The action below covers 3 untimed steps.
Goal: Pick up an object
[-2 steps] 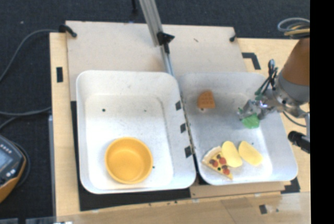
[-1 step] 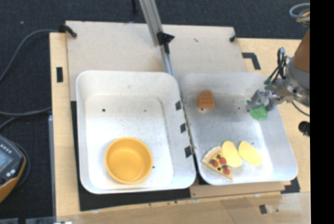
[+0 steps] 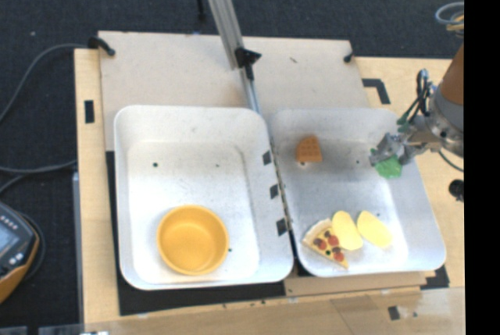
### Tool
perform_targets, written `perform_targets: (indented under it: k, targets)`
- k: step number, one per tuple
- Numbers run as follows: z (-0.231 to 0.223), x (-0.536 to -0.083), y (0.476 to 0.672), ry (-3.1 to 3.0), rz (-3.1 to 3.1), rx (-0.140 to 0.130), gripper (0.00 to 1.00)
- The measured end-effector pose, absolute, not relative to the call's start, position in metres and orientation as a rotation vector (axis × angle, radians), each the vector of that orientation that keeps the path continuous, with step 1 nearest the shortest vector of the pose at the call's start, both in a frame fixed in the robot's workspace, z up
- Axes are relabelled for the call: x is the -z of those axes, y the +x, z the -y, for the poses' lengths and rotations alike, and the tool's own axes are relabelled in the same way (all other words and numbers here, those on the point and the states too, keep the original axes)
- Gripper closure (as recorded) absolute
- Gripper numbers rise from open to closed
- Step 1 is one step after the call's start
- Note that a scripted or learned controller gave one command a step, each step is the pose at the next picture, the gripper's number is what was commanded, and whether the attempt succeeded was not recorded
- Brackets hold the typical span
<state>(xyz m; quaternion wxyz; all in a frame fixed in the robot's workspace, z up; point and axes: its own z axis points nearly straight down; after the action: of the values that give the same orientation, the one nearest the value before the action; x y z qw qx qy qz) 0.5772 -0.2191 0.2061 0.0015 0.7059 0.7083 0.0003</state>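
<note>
My gripper point(image 3: 390, 154) hangs over the right part of the right bin point(image 3: 426, 236). Its grey fingers are shut on a small green object point(image 3: 388, 167), which sits right at their tips. A brown waffle-like piece point(image 3: 308, 150) lies at the back of that bin. Near the bin's front lie a pizza slice point(image 3: 326, 244) and two yellow pieces point(image 3: 346, 230) point(image 3: 374, 229). An orange-yellow bowl point(image 3: 192, 240) stands at the front of the left bin point(image 3: 133, 130).
A slanted metal rail point(image 3: 225, 9) runs from the top of the view down to the gap between the bins. A cable point(image 3: 39, 64) and a device point(image 3: 14, 244) lie off the bench at the left.
</note>
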Motion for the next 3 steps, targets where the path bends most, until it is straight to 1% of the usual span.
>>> perform_targets:
  k: [1,2,3]
  targets:
    - [0.169,-0.221,0.586,2.216,-2.223,-0.002,1.00]
    - [0.124,-0.215,0.598,2.219,-2.224,-0.001,1.00]
    - [0.075,-0.231,0.613,2.216,-2.226,-0.004,1.00]
